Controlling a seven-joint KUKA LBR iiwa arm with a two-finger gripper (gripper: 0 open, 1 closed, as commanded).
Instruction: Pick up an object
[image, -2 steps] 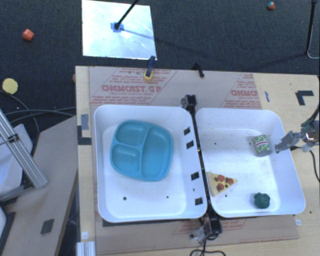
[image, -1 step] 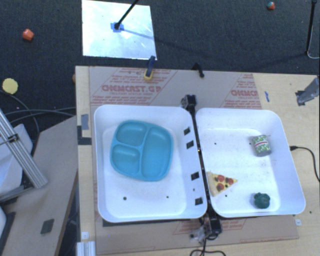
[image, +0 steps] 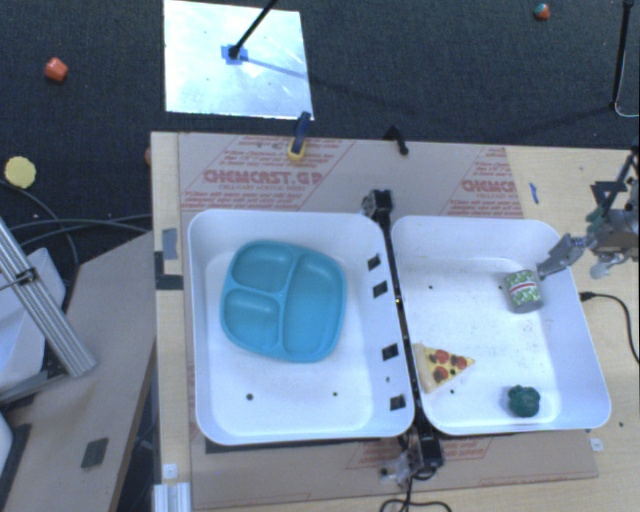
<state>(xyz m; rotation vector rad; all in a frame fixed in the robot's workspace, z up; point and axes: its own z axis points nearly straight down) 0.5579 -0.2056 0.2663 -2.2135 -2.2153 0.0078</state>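
Bench (image: 250, 165): a board-topped work surface carries two shallow white bins side by side under a fixed overhead camera.

Left bin (image: 215, 400): holds a blue divided plate (image: 283, 302), lying flat towards the middle, with bare white floor all round it.

Right bin (image: 590, 390): holds three small things, well apart from each other: a green-and-white can (image: 522, 290) near the far right wall, a toy pizza slice (image: 441, 365) near the divider, and a dark green lump (image: 523, 401) near the front right corner.

Arm: little of it is in frame; it reaches in at the right edge over the right bin's far corner.

Tool (image: 556, 260): a grey tip slants down to just beside the can's upper right side; whether it is spread or pressed together cannot be told, and nothing is visibly pinched.

Step in hand: by the look of it, the approach to a grasp, with the can as the likely target. No object is lifted.

Next move: would call for setting the tool squarely over the can before closing, since the tip appears off to one side; a glancing contact could tip or roll it.

Edges and room: the can lies close to the bin's right wall, leaving little clearance on that side. The bin's centre is open floor, and the pizza slice and green lump are far enough off not to interfere.
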